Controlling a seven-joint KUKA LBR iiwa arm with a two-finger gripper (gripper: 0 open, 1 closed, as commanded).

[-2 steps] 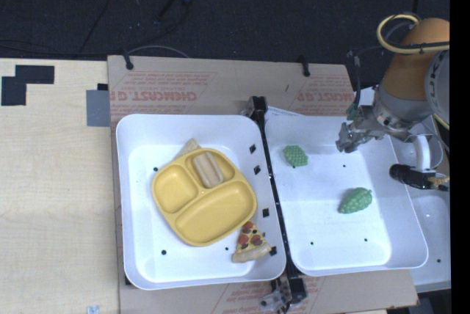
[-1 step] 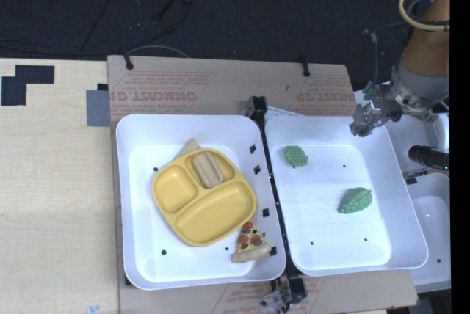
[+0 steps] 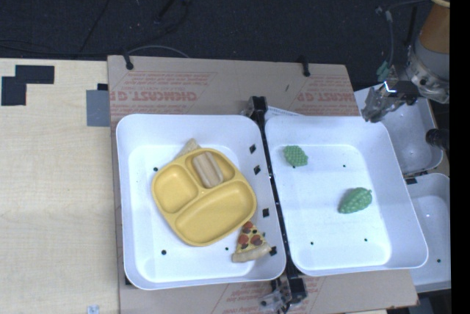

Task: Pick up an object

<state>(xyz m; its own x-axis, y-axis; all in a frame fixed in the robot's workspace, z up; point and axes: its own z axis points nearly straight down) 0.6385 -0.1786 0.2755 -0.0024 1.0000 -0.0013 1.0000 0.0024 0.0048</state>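
Observation:
Two green toy foods lie in the right bin [image 3: 396,180]: a small round bumpy one [image 3: 295,155] near its back left, and a bunch of grapes [image 3: 355,200] toward its right side. In the left bin [image 3: 136,158] sits a yellow divided plate [image 3: 204,201] with a hot dog [image 3: 208,169] in one of its compartments. A pizza slice [image 3: 250,243] lies off the plate near the front right corner of that bin. My gripper [image 3: 380,104] hangs past the right bin's back right corner, well apart from every object.
The arm [image 3: 433,48] with its orange band comes in at the upper right. A black divider [image 3: 266,180] runs between the two bins. Cardboard [image 3: 220,89] lies under the bins, and a wooden bench top [image 3: 51,188] spreads to the left.

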